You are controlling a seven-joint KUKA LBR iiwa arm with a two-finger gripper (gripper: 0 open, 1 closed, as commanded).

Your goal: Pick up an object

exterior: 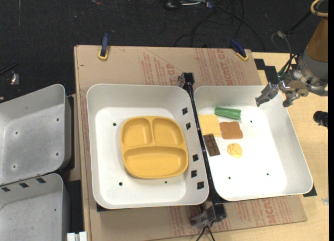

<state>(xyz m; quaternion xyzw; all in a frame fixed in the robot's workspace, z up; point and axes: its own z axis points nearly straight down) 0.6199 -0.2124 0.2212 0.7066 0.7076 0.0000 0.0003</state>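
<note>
Objects to pick sit in the right bin (292,167), clustered at its left side near the divider. Green cylinder (228,112) lies on its side, topmost of the group. Yellow flat slab (209,124) lies just below-left of it, against the bin's left wall. Brown square piece (230,130) is just right of the slab, touching or nearly touching it. Dark brown bar (211,145) lies below the slab, tilted, along the divider. Small yellow round item (235,150) sits below the brown square, apart from the bar.

Claw (276,94) hangs over the right bin's upper right rim, well apart from all five items. Fingers are spread, nothing between them: released. Grey arm (313,73) comes in from the right edge, orange band (318,41) above the wrist.

Left bin (99,182) holds a yellow three-compartment tray (154,147), roughly centred. Black clips run along the seam between the bins.

Both bins rest on a cardboard sheet (141,62) on the surface, held by two yellow-blue clamps (103,50) at its far edge. Two spare white bins (31,130) lie at far left, off the cardboard. Cables (219,0) lie on the dark floor beyond.
</note>
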